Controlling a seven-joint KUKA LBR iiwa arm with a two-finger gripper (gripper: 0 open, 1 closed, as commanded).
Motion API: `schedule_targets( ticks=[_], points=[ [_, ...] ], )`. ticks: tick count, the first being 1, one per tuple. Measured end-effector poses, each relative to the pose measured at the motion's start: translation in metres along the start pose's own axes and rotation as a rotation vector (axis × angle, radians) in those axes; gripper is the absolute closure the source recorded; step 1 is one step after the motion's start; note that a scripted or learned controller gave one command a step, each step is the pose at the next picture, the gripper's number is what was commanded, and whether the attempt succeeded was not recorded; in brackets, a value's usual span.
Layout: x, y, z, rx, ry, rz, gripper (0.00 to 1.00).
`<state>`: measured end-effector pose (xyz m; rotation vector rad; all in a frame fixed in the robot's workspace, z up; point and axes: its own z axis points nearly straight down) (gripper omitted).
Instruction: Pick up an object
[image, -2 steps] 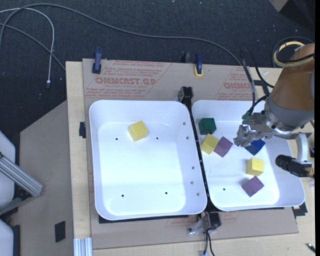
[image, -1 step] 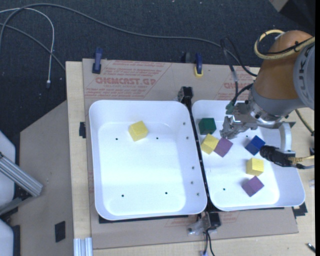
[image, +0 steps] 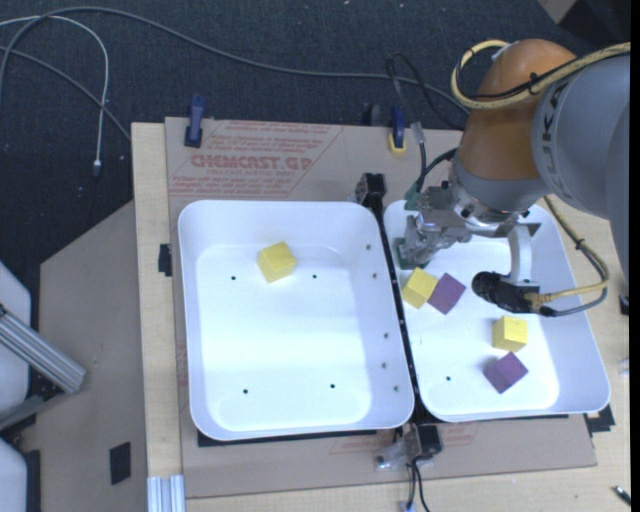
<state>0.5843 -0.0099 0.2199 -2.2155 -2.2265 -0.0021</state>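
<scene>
The gripper (image: 415, 255) hangs just above a yellow block (image: 419, 288) beside a purple block (image: 446, 294). I cannot tell its state. The block looks light and firm; squeeze its flat sides.

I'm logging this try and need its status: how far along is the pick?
Done: the gripper is over the right bin, just above the yellow block beside a purple block. In hand: nothing visibly held. Left: grasping and lifting; all blocks lie in the bins.
</scene>
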Motion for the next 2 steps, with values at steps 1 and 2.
schedule_targets(
  ticks=[1, 2],
  points=[
    [0.058, 0.016, -0.01, -0.001, 0.0, 0.0, 1.0],
    [0.1, 0.027, -0.012, 0.0, 0.0, 0.001, 1.0]
  ],
)
